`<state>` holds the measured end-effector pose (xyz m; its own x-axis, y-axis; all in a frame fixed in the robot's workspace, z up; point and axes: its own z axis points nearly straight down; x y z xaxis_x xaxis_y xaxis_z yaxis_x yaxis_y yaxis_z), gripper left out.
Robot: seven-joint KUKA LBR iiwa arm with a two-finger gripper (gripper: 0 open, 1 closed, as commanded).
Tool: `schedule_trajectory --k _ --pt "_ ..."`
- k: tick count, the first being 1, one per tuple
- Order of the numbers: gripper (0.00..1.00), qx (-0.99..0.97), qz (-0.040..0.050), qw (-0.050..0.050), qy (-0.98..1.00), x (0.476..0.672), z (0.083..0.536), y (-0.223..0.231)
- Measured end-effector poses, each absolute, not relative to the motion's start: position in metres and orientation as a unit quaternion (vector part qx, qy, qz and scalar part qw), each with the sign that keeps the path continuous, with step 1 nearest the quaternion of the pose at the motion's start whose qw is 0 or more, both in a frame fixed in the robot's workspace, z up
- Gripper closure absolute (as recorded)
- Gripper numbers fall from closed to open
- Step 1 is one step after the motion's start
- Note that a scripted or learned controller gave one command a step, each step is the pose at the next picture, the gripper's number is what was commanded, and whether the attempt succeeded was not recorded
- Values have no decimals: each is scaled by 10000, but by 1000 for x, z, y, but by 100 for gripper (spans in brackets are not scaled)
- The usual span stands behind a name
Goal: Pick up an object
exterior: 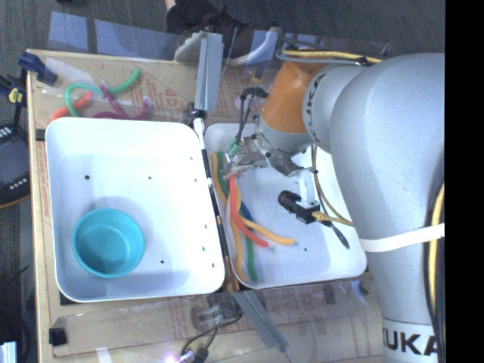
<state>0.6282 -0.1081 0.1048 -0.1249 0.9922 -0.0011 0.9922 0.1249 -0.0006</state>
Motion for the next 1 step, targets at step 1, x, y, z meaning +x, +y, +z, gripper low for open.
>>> schedule_trajectory --k 1 --pt "100 6055 -5 -9 7958 657 238 -58"
